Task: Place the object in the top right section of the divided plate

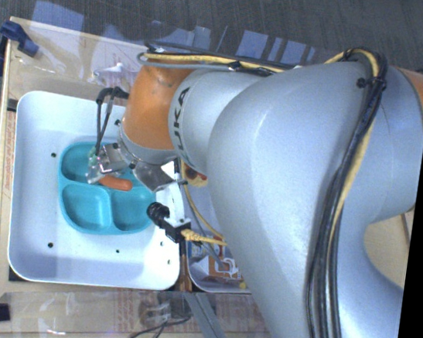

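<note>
A blue divided plate (93, 206) lies in the left white bin (34, 178). My gripper (102, 166) hangs over the plate's upper right part, just below the orange wrist band. A small orange object (119, 184) lies right beside the gripper's tip, over the plate's upper right section. I cannot tell whether it rests on the plate or sits between the fingers. The large grey arm covers much of the plate's right rim.
The arm's grey body (293, 199) fills the right half and hides most of the right bin, of which a corner with printed paper (220, 271) shows. Black cables (165, 224) hang by the plate's right edge. The bench's wooden edge (97, 312) runs along the bottom.
</note>
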Tool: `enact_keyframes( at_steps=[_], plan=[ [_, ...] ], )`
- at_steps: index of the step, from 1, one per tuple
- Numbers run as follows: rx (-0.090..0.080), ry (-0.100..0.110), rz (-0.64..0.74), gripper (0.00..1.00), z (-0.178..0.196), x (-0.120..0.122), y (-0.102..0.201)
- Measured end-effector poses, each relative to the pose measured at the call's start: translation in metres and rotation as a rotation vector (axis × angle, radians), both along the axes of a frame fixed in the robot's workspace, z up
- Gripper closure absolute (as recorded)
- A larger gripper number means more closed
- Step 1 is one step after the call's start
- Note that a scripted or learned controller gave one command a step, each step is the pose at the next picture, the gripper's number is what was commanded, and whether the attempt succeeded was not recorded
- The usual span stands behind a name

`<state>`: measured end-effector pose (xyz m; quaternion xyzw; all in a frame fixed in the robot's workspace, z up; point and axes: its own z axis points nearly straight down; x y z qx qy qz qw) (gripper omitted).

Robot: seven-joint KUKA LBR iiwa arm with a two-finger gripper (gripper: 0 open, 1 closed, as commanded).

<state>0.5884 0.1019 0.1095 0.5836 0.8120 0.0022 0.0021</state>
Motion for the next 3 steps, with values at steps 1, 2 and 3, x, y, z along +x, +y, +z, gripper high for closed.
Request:
enact_keyframes(
  at_steps=[1,2,3],
  plan=[
    [-0.002,0.008,0.102,1.00,0.049,-0.025,0.001],
    [-0.002,0.008,0.102,0.00,0.049,-0.025,0.001],
    [0.000,0.005,0.089,0.00,0.253,0.019,0.029]
  ],
)
